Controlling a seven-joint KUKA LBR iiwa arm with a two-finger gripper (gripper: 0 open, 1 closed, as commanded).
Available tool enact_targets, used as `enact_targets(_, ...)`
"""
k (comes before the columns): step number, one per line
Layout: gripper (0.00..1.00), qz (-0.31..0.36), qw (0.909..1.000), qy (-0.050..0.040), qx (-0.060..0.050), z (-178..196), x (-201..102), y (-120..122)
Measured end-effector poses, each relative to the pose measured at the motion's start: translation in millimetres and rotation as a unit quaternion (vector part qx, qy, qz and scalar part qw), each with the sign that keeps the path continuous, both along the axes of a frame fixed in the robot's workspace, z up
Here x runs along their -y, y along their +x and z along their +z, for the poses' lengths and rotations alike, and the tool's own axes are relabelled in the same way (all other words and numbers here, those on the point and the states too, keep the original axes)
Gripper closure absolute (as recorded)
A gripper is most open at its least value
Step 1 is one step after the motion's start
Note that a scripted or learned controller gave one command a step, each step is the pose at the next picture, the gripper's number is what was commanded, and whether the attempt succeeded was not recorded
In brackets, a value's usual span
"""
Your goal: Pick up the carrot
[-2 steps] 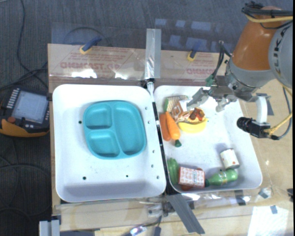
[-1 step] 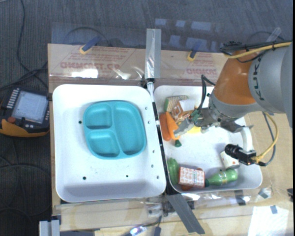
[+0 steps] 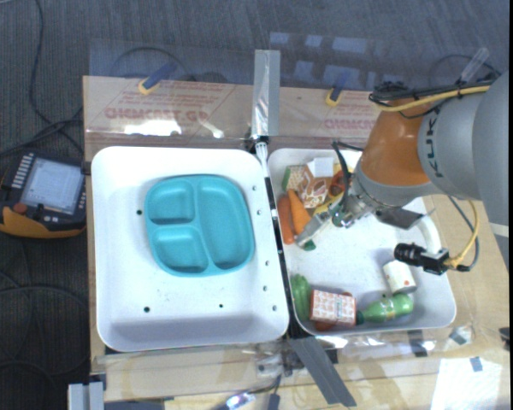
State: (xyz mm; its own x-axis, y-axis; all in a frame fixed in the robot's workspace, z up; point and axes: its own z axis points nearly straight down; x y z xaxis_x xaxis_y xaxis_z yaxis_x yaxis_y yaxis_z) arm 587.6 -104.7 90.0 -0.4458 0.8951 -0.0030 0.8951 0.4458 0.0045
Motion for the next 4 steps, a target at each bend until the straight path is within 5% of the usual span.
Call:
enact_targets(1, 1.00, 0.000, 1.0000, 0.0025, 0.002, 10, -2, 1)
enact_targets(2, 1.00, 0.000, 1.0000, 0.0042, 0.001, 18, -3, 1)
enact_targets(3, 1.00, 0.037, 0.9993, -0.0013, 0.005, 2, 53, -47)
enact_targets(4, 0.00, 0.038, 0.9993, -0.0015, 0.006, 1, 53, -47)
